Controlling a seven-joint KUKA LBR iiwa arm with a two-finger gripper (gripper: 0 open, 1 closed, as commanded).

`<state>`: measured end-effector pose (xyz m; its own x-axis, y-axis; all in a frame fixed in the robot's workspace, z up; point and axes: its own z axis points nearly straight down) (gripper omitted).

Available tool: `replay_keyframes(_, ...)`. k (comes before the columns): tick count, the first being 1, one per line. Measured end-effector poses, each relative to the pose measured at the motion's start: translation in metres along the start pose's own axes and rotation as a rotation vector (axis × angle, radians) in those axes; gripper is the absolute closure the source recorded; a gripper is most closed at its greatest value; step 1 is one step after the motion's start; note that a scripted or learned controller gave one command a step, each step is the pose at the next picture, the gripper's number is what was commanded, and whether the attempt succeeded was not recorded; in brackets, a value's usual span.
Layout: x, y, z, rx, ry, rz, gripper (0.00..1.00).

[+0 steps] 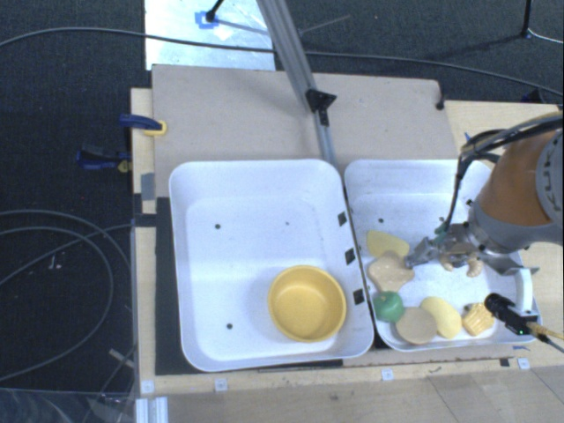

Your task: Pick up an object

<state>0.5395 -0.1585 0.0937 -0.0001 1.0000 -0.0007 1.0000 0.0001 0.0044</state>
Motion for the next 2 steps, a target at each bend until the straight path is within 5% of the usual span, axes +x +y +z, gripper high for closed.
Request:
replay_keyframes(1, 0.000, 0.001, -0.010, -0.004, -0.001, 0.000, 1.00)
replay_keyframes(2, 0.000, 0.001, -0.053, -0.001, -0.001, -0.004, 1.00)
